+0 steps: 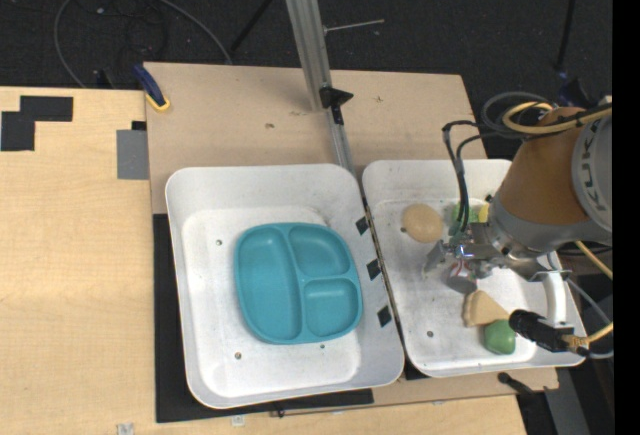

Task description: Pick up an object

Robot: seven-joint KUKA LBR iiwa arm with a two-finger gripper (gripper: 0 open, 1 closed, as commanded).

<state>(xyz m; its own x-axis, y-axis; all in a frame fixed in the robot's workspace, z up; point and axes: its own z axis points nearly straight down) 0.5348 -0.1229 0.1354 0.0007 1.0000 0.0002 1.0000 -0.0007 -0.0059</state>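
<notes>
Nearest me, at the front corner of the right bin (425,338), sits a green lump (499,338), touching a tan wedge (483,306) just behind it. Farther back lies a pale egg-shaped thing (422,221). The claw (458,261) hangs low over the bin floor between the egg shape and the wedge, near both. Whether it is wide or narrow I cannot tell, and I see nothing held in it.

By my reckoning the pick is not yet done: all three things rest in the bin, so closing on one and lifting it are left.

Counting up: two white bins on the tabletop (250,113), three small things in the right one, and one teal divided plate (298,281) in the left bin (195,223).
</notes>
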